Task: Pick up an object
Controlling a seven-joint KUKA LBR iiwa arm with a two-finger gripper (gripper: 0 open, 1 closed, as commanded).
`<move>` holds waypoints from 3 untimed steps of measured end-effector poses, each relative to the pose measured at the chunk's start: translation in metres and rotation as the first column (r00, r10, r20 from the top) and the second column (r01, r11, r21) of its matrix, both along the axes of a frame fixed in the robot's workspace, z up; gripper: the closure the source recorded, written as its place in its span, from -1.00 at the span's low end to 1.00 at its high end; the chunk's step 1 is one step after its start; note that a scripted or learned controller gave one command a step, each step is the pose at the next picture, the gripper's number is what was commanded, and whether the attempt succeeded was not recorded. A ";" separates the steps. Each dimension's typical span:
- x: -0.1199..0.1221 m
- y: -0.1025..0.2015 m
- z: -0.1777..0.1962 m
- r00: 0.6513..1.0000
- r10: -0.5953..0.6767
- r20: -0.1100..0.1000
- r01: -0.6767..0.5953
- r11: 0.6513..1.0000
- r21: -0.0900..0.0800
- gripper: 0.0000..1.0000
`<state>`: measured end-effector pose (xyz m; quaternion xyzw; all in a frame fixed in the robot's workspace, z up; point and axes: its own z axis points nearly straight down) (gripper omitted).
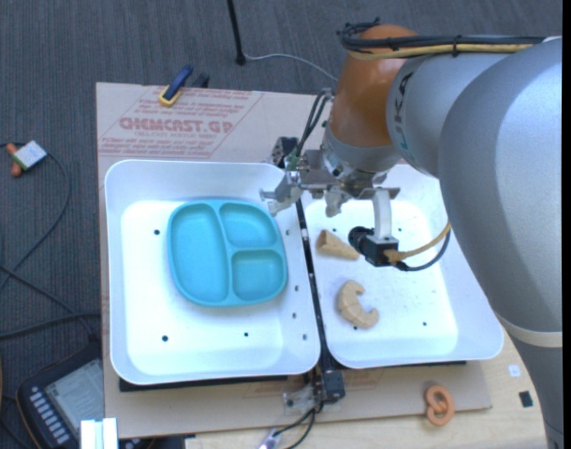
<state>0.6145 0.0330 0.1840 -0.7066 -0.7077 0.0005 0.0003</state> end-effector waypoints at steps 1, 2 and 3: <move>0.000 0.000 0.000 1.000 0.000 0.000 0.000 1.000 0.000 -1.00; 0.000 0.000 0.000 1.000 0.000 0.000 0.000 1.000 0.000 -1.00; 0.000 0.000 0.000 1.000 0.000 0.000 0.000 1.000 0.000 -1.00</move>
